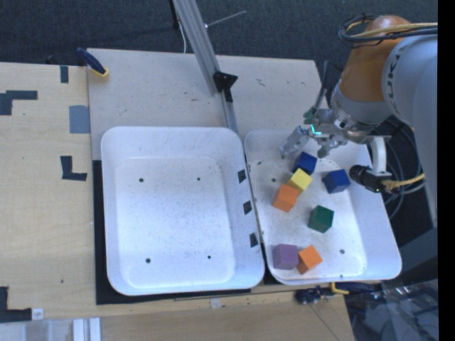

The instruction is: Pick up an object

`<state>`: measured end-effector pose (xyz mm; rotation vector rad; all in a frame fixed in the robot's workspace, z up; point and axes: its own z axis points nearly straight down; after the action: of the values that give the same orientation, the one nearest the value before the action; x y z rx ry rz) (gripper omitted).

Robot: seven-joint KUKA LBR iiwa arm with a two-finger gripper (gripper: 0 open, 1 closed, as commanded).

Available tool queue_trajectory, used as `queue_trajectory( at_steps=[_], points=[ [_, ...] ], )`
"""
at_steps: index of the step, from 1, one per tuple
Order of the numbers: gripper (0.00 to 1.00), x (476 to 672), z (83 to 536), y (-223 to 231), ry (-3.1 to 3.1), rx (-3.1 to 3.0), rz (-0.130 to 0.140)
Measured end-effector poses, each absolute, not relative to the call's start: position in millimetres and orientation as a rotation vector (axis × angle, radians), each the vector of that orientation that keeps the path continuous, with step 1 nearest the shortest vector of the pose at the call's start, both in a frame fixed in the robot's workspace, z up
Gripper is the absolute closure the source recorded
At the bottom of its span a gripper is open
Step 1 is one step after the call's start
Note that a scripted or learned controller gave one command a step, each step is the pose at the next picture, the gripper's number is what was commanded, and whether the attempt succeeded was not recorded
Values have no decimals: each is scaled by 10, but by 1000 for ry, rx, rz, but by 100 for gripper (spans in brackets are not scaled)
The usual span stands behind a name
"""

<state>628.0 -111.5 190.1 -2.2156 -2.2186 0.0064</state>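
White plastic forms the left bin (174, 212); the right bin (370, 254) holds the cubes: an orange cube (286, 197), a purple cube (286, 256), a yellow cube (301, 180) touching a blue cube (306, 163), and a green cube (320, 218). The gripper (311, 146) hangs spread and holding nothing just above the blue cube. Closing here, a finger may catch the yellow neighbour and knock both cubes aside.

Two shallow white plastic bins, the left one (174, 137) and the right one (370, 251), look smooth and faintly speckled with scuffs, resting on a pale matt wooden bench top (43, 212), while small matt coloured cubes such as the orange one (286, 197) look plain and unshiny.
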Motion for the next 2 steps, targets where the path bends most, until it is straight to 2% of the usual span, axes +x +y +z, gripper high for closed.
queue_trajectory(
  at_steps=[1, 2],
  points=[
    [0, 6291, 1934, -1115, -2223, -2217, 1],
    [0, 6196, 1348, -1059, -2220, -2215, 8]
  ],
)
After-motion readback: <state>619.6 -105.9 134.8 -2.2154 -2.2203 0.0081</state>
